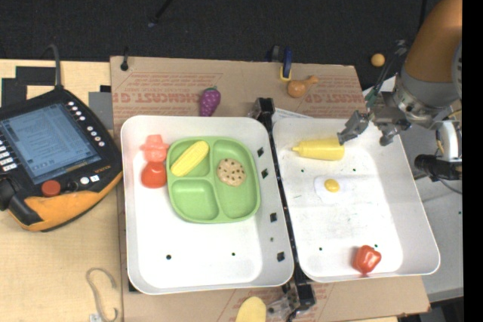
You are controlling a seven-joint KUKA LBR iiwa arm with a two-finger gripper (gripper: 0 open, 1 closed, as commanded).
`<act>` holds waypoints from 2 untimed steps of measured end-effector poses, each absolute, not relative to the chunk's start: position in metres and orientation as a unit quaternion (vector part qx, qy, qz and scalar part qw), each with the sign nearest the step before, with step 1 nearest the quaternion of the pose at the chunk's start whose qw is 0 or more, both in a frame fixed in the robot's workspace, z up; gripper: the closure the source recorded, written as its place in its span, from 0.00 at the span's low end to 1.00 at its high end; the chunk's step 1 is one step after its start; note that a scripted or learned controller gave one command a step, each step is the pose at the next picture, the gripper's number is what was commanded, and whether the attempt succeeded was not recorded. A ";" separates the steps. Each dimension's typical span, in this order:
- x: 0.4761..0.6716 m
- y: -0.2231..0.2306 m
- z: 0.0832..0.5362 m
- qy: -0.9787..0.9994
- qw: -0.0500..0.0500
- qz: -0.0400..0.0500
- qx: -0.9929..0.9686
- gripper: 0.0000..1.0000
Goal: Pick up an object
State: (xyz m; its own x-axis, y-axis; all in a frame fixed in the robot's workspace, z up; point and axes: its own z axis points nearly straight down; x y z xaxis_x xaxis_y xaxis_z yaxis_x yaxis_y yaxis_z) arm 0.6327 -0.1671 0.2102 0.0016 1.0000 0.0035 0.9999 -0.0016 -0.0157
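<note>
Cardboard-covered bench (166, 83) under two white bins, set side by side and touching along a black seam. Right bin (411, 226) as landmark: inside it, near its far rim, a yellow mustard bottle (319, 150) lying on its side; just nearer than that, a fried egg toy (330, 185); at its near right corner, a red pepper (367, 259). Above its far right corner, the gripper (371, 127), fingers spread apart, clamped on nothing, just right of the mustard bottle and not touching it. Left of the right bin, the left bin (143, 253) with a green divided plate (213, 179) bearing a corn cob (188, 157) and a cookie (231, 172), plus a red bottle (154, 161) beside the plate. Far left of everything, a teach pendant (51, 154).
</note>
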 end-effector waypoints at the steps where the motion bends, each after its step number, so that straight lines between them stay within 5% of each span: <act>1: 0.635 -0.167 0.219 -0.707 0.001 0.000 -0.707 0.00; 2: 0.639 -0.167 0.156 -0.708 0.002 0.002 -0.707 0.00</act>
